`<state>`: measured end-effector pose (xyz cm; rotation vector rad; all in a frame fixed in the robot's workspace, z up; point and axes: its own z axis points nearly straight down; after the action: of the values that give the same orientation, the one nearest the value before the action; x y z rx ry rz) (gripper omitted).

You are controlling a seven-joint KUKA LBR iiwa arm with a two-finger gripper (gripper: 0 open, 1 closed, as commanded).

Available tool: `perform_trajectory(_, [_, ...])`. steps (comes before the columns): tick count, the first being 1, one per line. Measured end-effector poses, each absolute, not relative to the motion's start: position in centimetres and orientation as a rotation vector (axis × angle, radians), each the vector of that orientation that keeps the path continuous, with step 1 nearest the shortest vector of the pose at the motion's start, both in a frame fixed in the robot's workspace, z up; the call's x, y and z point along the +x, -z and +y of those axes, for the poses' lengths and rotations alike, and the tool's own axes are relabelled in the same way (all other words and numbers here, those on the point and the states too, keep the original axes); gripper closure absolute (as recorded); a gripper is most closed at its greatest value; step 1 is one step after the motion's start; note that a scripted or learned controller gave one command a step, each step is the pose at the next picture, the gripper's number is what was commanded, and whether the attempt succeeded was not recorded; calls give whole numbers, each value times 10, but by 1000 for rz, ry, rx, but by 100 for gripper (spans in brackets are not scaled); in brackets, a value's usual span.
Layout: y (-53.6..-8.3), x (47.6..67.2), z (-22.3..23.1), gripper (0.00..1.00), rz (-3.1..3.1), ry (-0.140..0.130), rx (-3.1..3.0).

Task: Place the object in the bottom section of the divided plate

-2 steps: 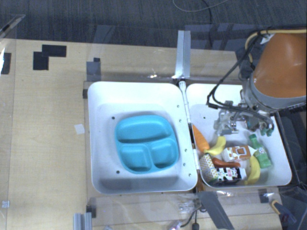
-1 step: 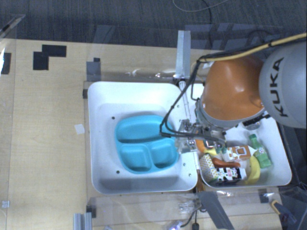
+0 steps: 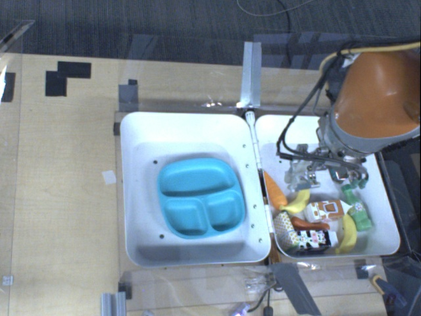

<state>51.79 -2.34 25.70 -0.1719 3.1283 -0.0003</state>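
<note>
A blue divided plate [image 3: 170,196] lies in the left bin [image 3: 141,143]. It has one long section on its far side and two smaller ones on its near side, and all of them are bare. My gripper [image 3: 308,175] hangs low over the right bin [image 3: 388,232], just above a pile of toy food. Directly below it are a yellow banana [image 3: 298,203] and an orange carrot [image 3: 275,188]. The view does not show anything held in the gripper.
The pile in the right bin also holds a white and orange carton [image 3: 327,210], a second banana [image 3: 348,232], a green bottle [image 3: 359,216] and a black and white box [image 3: 309,240]. A metal divider post [image 3: 248,78] stands between the bins.
</note>
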Motion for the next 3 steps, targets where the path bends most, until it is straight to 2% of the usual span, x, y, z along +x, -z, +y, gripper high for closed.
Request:
perform_trajectory(1, [-264,523,-23,100,3037,1,-763])
perform_trajectory(2, [-293,524,-89,100,2777,5,-1447])
perform_trajectory(3, [-294,494,-23,100,2692,0,-1608])
